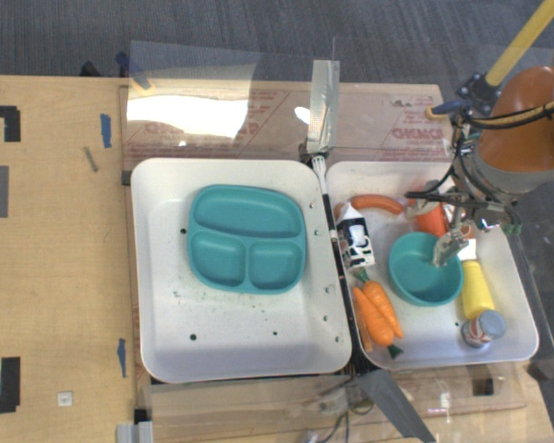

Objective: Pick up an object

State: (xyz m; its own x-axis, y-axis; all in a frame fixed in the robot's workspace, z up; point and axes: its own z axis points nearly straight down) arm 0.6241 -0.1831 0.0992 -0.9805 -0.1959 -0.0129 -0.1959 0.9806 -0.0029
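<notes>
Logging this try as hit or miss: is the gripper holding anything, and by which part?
Cannot be told. The gripper sits at the rim of the teal bowl, with nothing visibly between its fingers.

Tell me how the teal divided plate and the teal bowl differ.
The divided plate lies alone in the left bin; the bowl sits in the right bin among the carrot, the yellow bottle and other items. The plate is wide, flat and split into three sections; the bowl is smaller, round and deeper. The hand hangs over the bowl, not the plate. Both are teal.
</notes>
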